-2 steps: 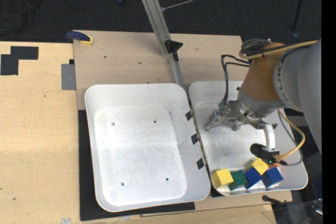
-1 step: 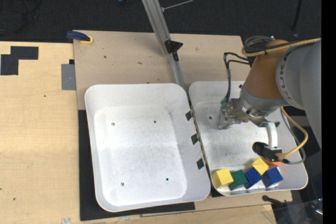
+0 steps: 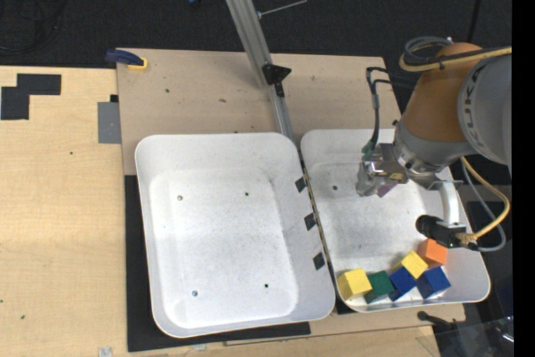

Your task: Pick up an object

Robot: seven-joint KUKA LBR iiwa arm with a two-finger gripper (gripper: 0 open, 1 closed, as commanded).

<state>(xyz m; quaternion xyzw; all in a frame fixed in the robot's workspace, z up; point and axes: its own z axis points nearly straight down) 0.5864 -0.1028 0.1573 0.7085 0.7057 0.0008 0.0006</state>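
A wooden bench (image 3: 192, 96) bears two white bins side by side: left bin (image 3: 167, 155), right bin (image 3: 334, 146)

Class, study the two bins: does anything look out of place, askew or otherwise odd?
Nothing is spilled or damaged. The one oddity: all the blocks sit huddled in the right bin's near corner, some tilted against each other, while the gripper hangs over bare floor farther back.

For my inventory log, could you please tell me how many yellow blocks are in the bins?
2, both in the right bin near its front edge: one yellow block at the left end of the block cluster, another further right beside the orange block. More may be hidden.
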